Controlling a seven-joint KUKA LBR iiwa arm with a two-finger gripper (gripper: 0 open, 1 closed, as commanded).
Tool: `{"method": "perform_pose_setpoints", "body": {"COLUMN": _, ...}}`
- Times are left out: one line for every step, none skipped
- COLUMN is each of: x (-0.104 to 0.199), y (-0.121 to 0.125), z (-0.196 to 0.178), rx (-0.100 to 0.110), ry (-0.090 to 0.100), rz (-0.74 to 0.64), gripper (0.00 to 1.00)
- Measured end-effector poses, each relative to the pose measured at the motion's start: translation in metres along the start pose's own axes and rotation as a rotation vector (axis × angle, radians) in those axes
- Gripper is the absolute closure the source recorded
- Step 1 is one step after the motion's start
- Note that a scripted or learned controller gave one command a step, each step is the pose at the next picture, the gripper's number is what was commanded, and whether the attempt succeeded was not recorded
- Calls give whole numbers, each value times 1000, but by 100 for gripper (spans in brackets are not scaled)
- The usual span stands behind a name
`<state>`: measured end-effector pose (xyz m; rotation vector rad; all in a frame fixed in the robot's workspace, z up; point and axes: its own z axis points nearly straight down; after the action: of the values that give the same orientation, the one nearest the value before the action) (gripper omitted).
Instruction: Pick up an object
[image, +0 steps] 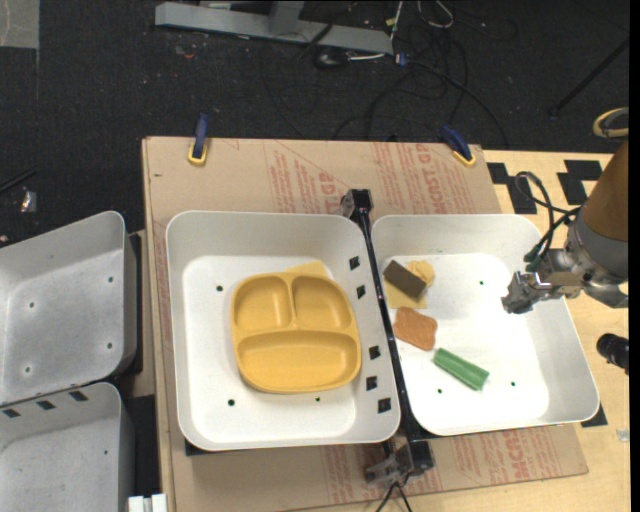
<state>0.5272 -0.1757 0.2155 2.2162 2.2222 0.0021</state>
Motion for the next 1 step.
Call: {"method": "perform_pose_setpoints", "body": {"x": 50, "y": 8, "z": -13, "rx": 1, "ry": 2, "rz": -5, "gripper": 100}}
